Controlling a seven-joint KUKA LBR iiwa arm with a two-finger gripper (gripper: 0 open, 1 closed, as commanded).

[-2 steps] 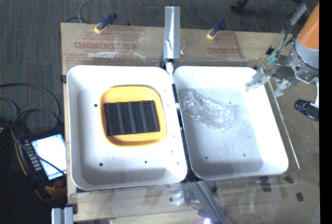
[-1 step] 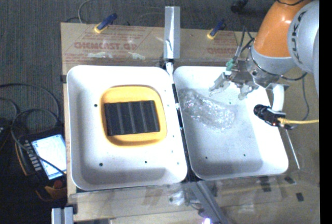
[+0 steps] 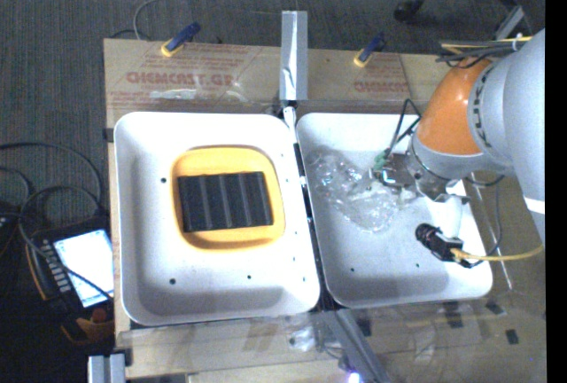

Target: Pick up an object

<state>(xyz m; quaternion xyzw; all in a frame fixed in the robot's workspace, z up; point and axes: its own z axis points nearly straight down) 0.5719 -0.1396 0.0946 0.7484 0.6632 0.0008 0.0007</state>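
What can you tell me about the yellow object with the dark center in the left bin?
The yellow object is a rounded rectangular frame, plastic by its look, around a dark panel with three lengthwise ribs. It lies flat, roughly in the middle of the left bin, slightly toward the far side. It touches only the bin floor.

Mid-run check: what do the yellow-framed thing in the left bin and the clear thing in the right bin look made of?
The yellow-framed object looks like matte moulded plastic or foam: an even orange-yellow rim around a dark, ribbed centre panel; which of the two is unclear. The clear object looks like thin glossy plastic, probably crumpled film or a bag: see-through, creased, with bright glints. Both bins look like smooth white plastic.
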